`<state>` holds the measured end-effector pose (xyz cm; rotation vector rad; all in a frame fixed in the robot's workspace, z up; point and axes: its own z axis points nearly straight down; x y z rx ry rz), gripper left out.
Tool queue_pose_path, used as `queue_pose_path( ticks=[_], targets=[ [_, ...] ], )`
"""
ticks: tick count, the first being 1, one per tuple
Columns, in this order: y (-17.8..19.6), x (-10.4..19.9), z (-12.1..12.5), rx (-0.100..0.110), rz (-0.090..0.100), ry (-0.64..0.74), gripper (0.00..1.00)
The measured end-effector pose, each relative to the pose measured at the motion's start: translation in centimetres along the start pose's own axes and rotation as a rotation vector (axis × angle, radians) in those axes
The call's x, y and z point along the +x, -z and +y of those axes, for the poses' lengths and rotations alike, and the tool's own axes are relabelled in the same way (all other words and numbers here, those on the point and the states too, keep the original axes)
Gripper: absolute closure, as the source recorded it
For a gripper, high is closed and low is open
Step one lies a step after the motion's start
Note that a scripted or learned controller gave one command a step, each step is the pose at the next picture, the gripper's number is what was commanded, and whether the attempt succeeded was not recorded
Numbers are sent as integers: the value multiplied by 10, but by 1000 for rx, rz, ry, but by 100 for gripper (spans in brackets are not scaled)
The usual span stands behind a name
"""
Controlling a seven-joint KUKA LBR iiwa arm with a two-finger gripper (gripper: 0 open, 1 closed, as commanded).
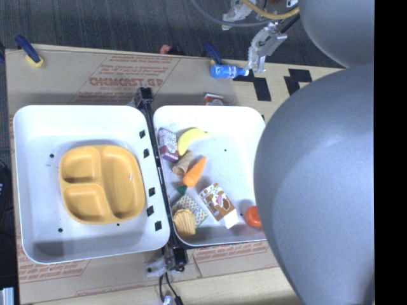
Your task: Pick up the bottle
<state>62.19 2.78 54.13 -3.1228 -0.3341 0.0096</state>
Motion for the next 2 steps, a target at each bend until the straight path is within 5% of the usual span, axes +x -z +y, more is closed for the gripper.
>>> queue_pose_path(
  ticks=[1, 2],
  targets=[
    [0, -10, -77, -1, 3, -6, 0],
    [10, -10, -76, -2, 2, -5, 100]
  ],
)
